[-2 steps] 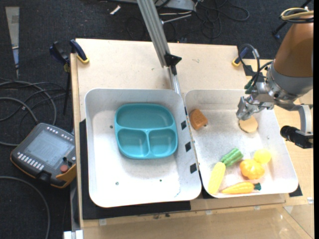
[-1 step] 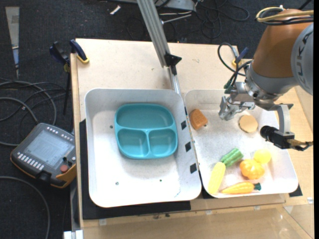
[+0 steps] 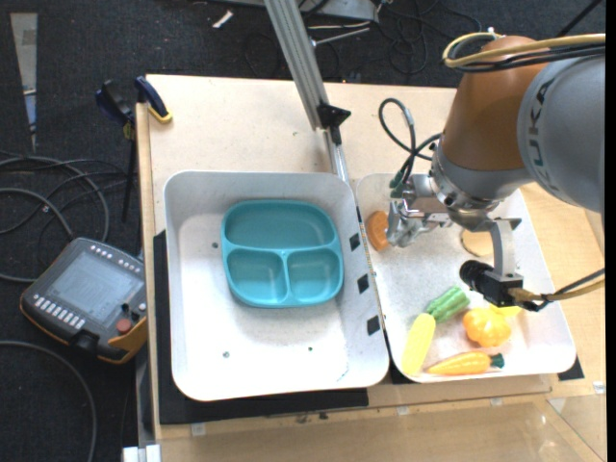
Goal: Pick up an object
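Smooth tapered orange carrot (image 3: 464,362) beside glossy lumpy yellow pepper (image 3: 486,326)

Orange-banded grey arm (image 3: 539,104) over two white bins

Beside the metallic gripper (image 3: 404,221), an orange ball (image 3: 376,229); beyond it a teal tray (image 3: 282,253) in the white bin (image 3: 192,287); nearer the arm, green (image 3: 447,304), yellow (image 3: 419,343) and orange (image 3: 462,362) toy vegetables.

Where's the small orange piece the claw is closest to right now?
The small orange piece sits in the right bin, against its left wall near the far end, just left of the claw and well apart from the toy vegetables at the bin's near end.
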`<state>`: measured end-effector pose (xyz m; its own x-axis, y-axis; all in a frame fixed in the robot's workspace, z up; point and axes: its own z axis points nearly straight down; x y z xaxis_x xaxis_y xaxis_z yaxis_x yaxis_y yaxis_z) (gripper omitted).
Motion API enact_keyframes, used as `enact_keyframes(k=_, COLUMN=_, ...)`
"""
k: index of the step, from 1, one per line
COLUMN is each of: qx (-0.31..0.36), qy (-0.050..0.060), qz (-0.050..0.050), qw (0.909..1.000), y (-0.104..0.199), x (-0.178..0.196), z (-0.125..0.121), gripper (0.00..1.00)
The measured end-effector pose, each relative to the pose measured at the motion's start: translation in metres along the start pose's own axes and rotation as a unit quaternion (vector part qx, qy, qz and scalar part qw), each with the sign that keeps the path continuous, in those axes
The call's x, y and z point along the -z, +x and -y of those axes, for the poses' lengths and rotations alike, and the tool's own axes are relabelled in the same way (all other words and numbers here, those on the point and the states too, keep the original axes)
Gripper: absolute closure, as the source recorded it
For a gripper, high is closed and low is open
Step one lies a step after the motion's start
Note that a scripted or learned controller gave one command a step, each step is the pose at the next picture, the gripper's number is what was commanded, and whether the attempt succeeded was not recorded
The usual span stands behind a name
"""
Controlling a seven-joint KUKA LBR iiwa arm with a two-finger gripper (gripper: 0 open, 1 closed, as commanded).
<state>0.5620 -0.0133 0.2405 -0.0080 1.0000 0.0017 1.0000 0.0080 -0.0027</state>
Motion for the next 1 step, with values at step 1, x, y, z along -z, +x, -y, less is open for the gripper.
enact_keyframes(k=1, qx=0.001, qy=0.000, qz=0.000, qw=1.0000, y=0.0609, x=0.0031, z=0.0154, gripper=1.00)
